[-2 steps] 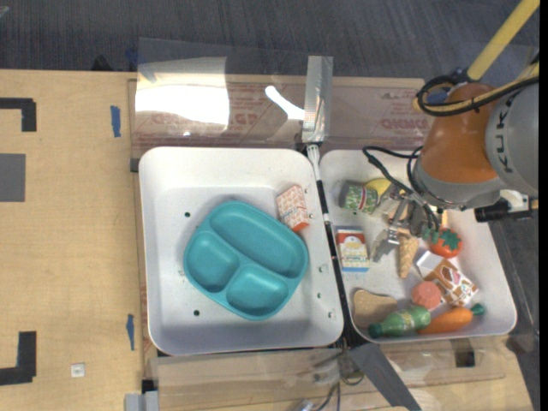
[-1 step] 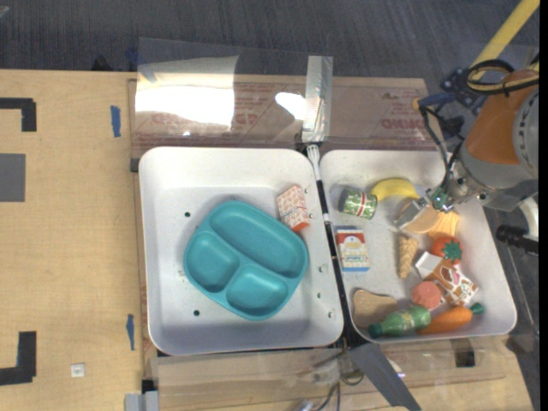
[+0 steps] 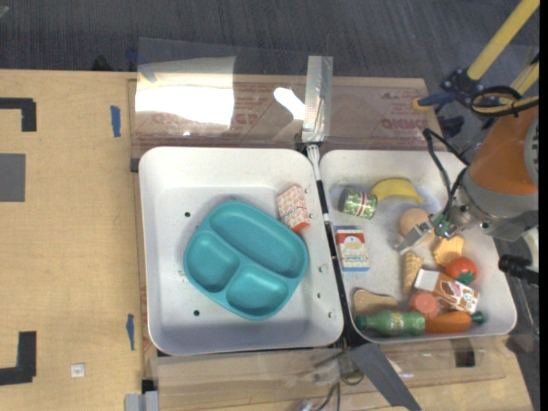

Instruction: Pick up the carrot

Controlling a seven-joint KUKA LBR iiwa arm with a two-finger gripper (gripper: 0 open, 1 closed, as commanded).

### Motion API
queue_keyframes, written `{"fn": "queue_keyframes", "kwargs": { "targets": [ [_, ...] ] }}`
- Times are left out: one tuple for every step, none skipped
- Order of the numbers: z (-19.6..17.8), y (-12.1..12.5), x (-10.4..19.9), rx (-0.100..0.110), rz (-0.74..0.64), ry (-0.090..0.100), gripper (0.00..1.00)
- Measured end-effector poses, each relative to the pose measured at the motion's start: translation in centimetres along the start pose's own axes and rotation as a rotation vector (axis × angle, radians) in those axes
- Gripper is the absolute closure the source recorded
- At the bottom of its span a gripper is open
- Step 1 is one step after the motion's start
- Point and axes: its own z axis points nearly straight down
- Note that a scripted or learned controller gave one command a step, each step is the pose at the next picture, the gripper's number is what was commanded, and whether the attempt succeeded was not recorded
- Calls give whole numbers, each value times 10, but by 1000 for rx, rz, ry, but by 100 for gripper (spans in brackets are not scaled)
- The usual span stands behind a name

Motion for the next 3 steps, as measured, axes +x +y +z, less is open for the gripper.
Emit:
{"fn": "queue_keyframes", "kwargs": {
  "targets": [
    [0, 60, 30, -5, -111, -2, 0],
    [-1, -8, 26, 1, -352, -1, 0],
    [-1, 6, 53, -2, -300, -2, 0]
  ]
}}
